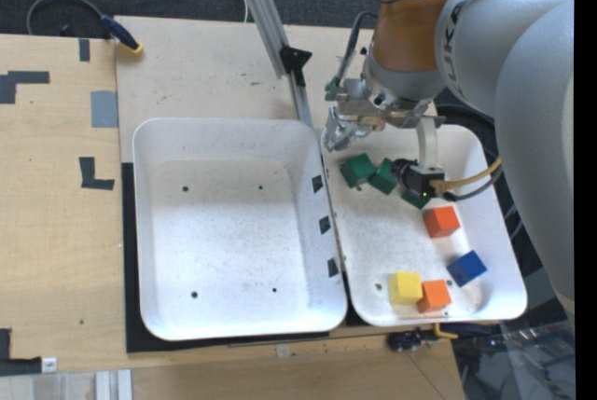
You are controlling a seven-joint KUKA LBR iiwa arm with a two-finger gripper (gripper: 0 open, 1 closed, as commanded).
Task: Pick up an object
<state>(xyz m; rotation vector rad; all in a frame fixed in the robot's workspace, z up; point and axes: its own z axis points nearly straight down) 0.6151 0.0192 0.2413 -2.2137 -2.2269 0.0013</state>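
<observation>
Pale wood worktop (pixel 187 72) carries two white bins, the left bin (pixel 149 202) and the right bin (pixel 494 268). At upper centre-right of the frame the arm's hand (pixel 343 130) hangs over the right bin's top left corner; how far it is open cannot be told, and nothing shows in it. Just below lie two green blocks (pixel 357 171) (pixel 383 175). Lower right sit an orange block (pixel 441 221), a blue block (pixel 466 267), a yellow block (pixel 406 287) and another orange block (pixel 435 296).

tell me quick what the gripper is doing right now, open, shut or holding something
Gripper: over the far end of the right bin, just above the green blocks; whether it is open, shut or holding anything cannot be told.
</observation>
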